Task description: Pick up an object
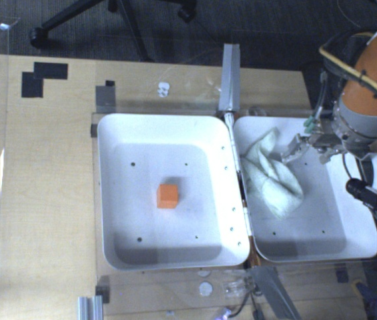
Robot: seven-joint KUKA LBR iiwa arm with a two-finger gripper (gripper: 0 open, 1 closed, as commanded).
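Observation:
A small orange cube (168,196) lies near the middle of the left bin (118,242). A crumpled white cloth (273,174) lies in the left half of the right bin (355,245). My gripper (307,152) hangs over the right bin's upper part, just right of the cloth. It is open, its fingers spread. The left fingertip (288,156) is at the cloth's upper right edge. Nothing sits between the fingers.
The two bins meet at a raised rim (238,179) between them. A grey metal post (229,79) stands behind that rim. The arm's orange band (375,65) and cables crowd the right bin's far right corner.

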